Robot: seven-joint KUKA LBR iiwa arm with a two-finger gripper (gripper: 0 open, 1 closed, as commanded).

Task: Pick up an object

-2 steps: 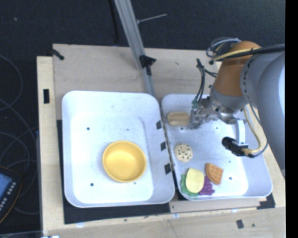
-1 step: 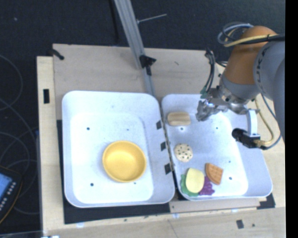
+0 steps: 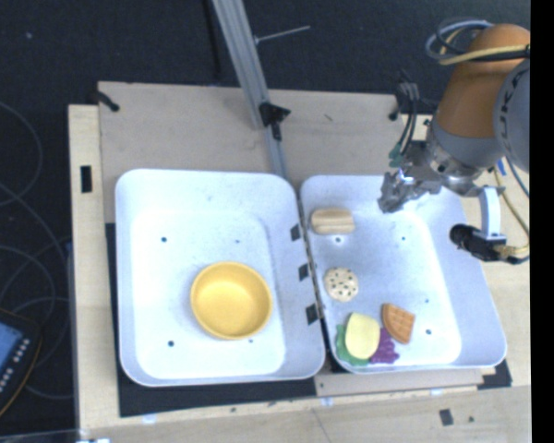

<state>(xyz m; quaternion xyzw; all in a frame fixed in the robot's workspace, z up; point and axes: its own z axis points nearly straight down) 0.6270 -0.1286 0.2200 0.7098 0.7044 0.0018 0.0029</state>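
White plastic forms the two shallow bins I see from above, set side by side on a pale wooden bench (image 3: 212, 127). I take the right bin (image 3: 443, 284) as landmark. To its left lies the left bin (image 3: 148, 210), which holds a yellow bowl (image 3: 230, 299) near its lower middle, mouth upward.

Inside the right bin, a tan bread roll (image 3: 332, 221) rests near the upper left corner, its long axis running left to right, roughly parallel to the bin's top edge. Below it, along the left wall, sits a round speckled cookie (image 3: 341, 284). At the lower left corner a yellow-green toy (image 3: 361, 336) lies on a green and purple piece (image 3: 385, 353), and just right of these is an orange waffle wedge (image 3: 398, 322), its narrower end pointing down and to the right.

My arm's gripper (image 3: 394, 195) hangs over the bin's upper middle, right of the bread roll and apart from it. Nothing shows between its tips; whether they stand apart or together I cannot tell.
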